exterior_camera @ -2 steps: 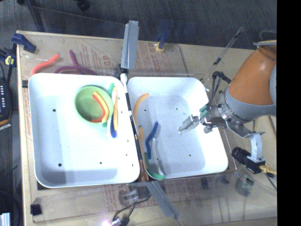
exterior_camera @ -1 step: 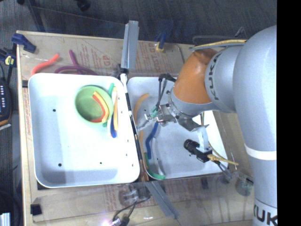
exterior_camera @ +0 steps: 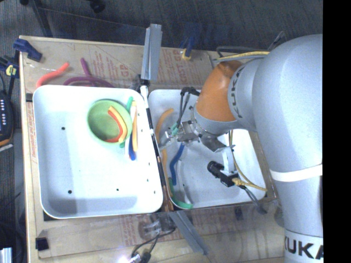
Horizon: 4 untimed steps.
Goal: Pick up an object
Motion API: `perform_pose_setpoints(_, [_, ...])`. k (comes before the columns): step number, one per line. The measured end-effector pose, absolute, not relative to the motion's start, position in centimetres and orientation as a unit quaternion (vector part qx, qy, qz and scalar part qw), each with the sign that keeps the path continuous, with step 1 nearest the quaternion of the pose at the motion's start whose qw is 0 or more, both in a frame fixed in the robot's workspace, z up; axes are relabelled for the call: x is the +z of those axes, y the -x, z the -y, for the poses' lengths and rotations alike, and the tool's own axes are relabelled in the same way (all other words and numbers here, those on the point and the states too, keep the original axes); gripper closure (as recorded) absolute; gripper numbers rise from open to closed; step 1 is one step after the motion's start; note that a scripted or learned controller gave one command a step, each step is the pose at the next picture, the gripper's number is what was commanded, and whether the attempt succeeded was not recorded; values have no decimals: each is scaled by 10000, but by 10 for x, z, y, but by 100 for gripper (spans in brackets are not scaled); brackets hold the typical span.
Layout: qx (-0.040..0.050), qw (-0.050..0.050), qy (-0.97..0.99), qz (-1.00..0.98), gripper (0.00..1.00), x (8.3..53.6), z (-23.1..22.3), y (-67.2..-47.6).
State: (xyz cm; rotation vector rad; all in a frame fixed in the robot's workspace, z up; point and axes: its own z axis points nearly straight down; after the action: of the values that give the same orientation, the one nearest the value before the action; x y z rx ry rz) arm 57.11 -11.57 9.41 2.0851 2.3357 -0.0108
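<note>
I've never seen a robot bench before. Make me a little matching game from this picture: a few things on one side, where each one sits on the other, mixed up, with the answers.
Things:
1. green bowl
2. blue strip
3. orange band
4. purple tube

Places:
A. on the arm, above the wrist
B. in the left bin
C. on the bench, behind the left bin
D. in the right bin

Pairs: 1-B, 2-D, 3-A, 4-C
</note>
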Motion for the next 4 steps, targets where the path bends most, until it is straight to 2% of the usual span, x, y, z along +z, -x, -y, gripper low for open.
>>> perform_pose_setpoints(1, [-32,52,-6640,-7477,100,105,115,-572])
perform_pose_setpoints(2, [-36,54,-6636,-7481,0,105,115,-572])
perform_pose_setpoints(3, [-48,19,-6424,-7663,0,97,116,-607])
perform_pose_setpoints(4, [-23,81,-6413,-7673,0,96,117,-547])
